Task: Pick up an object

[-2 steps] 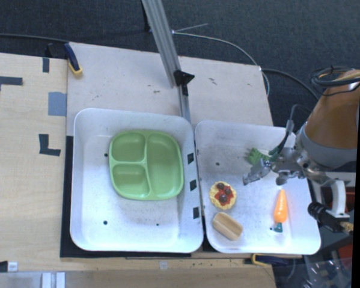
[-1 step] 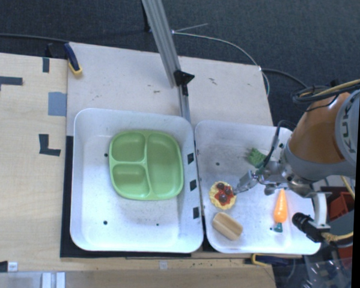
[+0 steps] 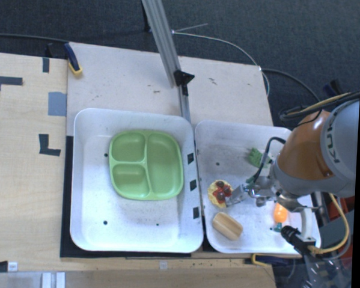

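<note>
Arm: the grey arm [image 3: 324, 154] with its orange band reaches in from three o'clock and bends down over the right bin.
Gripper: the gripper [image 3: 240, 195] sits low in the right bin, its metal tip aimed toward nine o'clock; I cannot tell from here how it is set, and nothing shows in its grasp.
Round toy: a yellow and red round piece [image 3: 219, 192] lies just at the gripper's nine o'clock side, close to touching it.
Bread roll: a tan bread roll [image 3: 227, 226] rests at six o'clock of the round toy, near the bin's front wall.
Green piece: a small green piece [image 3: 255, 155] lies at twelve o'clock of the gripper, partly behind a cable.
Orange piece: a small orange piece [image 3: 280, 212] shows under the wrist, at four o'clock of the gripper.
Right bin: white right bin [image 3: 222, 139] holding all those small things.
Left bin: the white left bin [image 3: 87, 184] holds a green divided plate [image 3: 146, 165] lying flat near its middle.
</note>
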You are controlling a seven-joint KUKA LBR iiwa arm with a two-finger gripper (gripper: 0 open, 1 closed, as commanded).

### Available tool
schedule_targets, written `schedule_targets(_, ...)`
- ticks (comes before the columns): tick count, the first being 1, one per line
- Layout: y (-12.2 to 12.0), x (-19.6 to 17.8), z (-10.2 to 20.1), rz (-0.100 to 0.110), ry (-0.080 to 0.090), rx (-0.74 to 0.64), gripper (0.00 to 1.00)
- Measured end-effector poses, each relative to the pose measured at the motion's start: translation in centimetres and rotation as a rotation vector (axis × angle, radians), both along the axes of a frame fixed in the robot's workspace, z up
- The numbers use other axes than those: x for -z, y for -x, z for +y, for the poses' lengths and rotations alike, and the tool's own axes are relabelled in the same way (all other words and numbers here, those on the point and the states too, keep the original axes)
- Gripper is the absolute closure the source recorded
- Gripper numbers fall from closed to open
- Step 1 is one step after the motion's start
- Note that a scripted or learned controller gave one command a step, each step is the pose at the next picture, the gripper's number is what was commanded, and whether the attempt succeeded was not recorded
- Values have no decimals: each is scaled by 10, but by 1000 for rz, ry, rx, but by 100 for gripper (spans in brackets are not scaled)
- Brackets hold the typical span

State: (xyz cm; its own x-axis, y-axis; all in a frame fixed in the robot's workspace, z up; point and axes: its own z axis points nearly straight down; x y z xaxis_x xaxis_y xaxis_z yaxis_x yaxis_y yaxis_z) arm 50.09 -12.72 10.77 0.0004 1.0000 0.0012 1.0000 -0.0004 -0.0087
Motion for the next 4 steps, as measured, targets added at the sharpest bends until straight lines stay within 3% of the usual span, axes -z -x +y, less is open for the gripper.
schedule_targets(1,-2,-13,1,-4,-1,-3,100)
schedule_targets(3,1,-114,-1,-12,2,-2,100)
schedule_targets(4,1,-131,-1,-10,1,-2,100)
